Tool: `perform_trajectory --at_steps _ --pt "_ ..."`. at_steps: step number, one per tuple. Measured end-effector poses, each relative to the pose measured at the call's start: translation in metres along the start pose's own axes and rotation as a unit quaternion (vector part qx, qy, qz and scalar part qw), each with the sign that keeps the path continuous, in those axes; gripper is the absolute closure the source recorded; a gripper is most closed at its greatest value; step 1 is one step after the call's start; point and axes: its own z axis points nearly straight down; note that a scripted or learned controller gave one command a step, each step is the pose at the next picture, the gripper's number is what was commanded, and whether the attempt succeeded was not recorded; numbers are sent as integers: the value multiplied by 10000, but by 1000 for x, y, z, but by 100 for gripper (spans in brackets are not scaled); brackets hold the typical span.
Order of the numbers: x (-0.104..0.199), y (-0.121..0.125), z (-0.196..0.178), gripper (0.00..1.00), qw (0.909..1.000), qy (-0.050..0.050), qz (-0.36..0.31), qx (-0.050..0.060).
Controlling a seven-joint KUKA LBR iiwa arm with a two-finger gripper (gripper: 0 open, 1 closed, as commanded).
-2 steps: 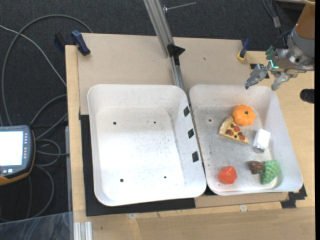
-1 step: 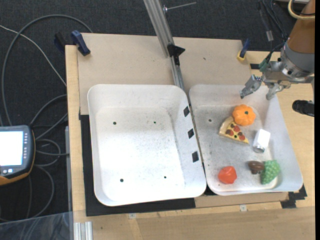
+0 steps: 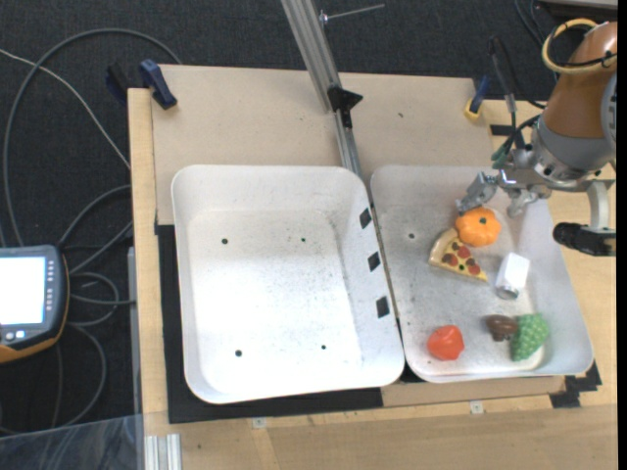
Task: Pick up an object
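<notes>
In the right bin [image 3: 411, 223] lie an orange pumpkin-like fruit [image 3: 478, 227], a pizza slice [image 3: 458, 258], a white cylinder [image 3: 510, 274], a red tomato [image 3: 446, 342], a brown piece [image 3: 501, 327] and a green grape bunch [image 3: 530, 335]. My gripper [image 3: 496, 196] hangs just above and behind the orange fruit at the bin's far right side, its fingers spread apart with nothing between them. The grey arm with its orange band [image 3: 580, 96] rises behind it.
The left bin [image 3: 265, 282] sits beside the right one, divided by their touching rims with black clips [image 3: 373, 259]. A slanted metal pole [image 3: 313, 47] crosses the bench's back. Blue clamps [image 3: 157, 81] grip the bench corners. A pendant screen [image 3: 24, 292] lies at far left.
</notes>
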Motion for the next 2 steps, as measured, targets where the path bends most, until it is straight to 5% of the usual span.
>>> perform_trajectory --at_steps 1,2 --pt "1 0 53 0 10000 -1 -4 -5" --pt "1 2 38 100 10000 -5 -4 -46"
